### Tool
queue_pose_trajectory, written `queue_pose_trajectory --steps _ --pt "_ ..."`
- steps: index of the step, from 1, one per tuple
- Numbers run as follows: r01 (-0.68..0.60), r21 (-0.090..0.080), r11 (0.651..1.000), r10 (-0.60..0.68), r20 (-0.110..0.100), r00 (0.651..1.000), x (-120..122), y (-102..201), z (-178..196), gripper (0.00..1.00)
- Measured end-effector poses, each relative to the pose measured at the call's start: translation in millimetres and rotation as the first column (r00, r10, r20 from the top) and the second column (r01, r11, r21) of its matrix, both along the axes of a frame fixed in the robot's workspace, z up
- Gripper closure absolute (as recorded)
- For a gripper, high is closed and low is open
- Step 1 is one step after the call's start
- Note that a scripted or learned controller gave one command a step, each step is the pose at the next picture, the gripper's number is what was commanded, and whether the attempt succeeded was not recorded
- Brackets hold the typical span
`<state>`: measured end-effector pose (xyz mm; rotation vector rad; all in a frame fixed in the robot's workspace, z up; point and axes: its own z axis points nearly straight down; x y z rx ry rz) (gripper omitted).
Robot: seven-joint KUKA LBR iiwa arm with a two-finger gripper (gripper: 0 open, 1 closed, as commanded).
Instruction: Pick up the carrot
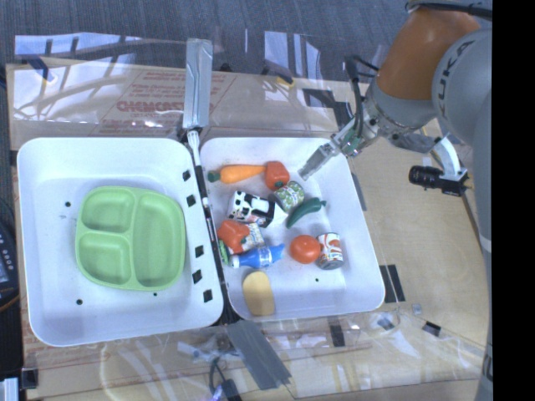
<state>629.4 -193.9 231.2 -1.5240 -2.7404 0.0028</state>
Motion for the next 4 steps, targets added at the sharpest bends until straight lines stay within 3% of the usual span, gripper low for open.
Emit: queue_pose_trajectory --steps 1,2,3,4 --pt "-0.037 0.001 0.999 0.037 -0.002 0.999 27.3 67.4 -34.4 0.0" --pt "-0.05 -0.001 0.999 0.05 -0.002 0.999 16.6 105.6 -42.7 0.0" --pt "-0.22 -0.001 0.976 0.22 0.004 0.976 26.8 145.1 -41.3 0.0" --pt "-0.392 -0.001 0.92 0.392 0.005 0.92 -11.8 78.5 -138.0 0.0"
